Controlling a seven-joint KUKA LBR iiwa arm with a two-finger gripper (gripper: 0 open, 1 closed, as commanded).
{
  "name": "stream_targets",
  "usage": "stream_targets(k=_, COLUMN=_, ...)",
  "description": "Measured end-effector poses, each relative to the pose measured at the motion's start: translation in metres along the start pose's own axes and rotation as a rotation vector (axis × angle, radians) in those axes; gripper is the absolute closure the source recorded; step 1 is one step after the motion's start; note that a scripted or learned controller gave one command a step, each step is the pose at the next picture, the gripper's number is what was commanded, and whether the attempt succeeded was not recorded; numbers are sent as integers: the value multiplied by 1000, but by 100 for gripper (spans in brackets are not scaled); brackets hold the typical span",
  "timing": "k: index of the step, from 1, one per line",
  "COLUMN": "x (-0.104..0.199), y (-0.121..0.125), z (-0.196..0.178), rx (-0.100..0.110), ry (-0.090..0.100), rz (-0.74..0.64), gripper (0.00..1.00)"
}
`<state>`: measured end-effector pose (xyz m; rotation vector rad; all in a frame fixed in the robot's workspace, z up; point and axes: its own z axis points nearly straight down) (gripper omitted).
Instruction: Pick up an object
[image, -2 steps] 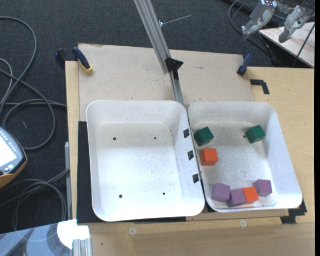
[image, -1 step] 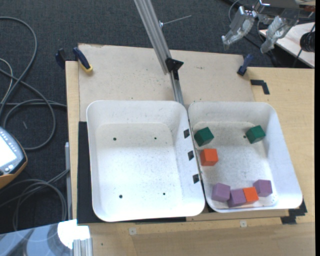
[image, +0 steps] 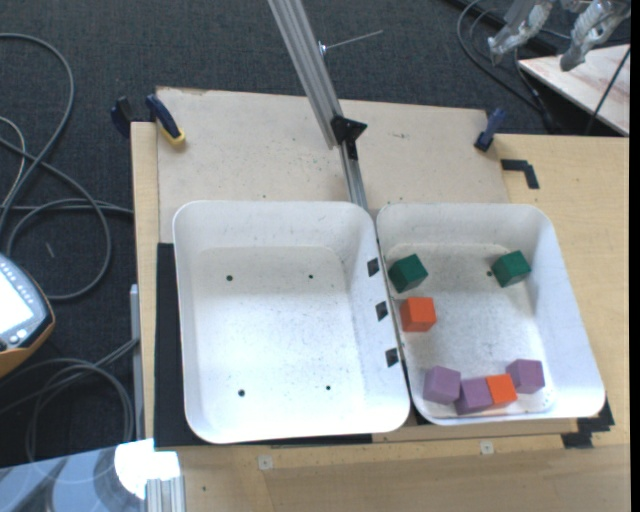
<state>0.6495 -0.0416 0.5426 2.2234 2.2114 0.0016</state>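
Since the arm reaches in from the right, nearer side: the right bin (image: 572, 300), which held every block; the left bin (image: 270, 330) lay farther off on the worktop (image: 250, 150).
Pincer state: could not be told from this view, neither spread nor pressed together nor pinching anything.
Task stage: judged not yet begun, as all seven blocks rested on the bin floor.
Likeliest target: the right green block (image: 511, 267), which stood alone near the far right part of the bin, well apart from the others.
Key relation: that block lay toward the arm's own side, so a reach from the right would probably meet it first, with free floor around it.
Second candidate: the orange block (image: 418, 313), just beside the left green block (image: 407, 271) and close to the bin's left wall, which left less room for a grasp.
Crowded group: a purple block (image: 442, 383), a second purple block (image: 475, 395), a small orange block (image: 501, 389) and a third purple block (image: 526, 375) sat in a touching row against the near wall.
Long axis: none to speak of; the blocks looked roughly cubic, each slightly turned.
Risk: in the row, a descent would likely nudge neighbours.
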Motion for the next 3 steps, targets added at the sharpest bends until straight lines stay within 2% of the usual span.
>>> stream_targets(k=1, x=80, y=-18, z=-9, rx=4, ry=6, rz=-14, gripper=0)
stream_targets(k=2, x=133, y=-33, z=-9, rx=6, ry=5, rz=-12, gripper=0)
stream_targets(k=3, x=103, y=-13, z=-8, rx=1, ry=2, rz=-2, gripper=0)
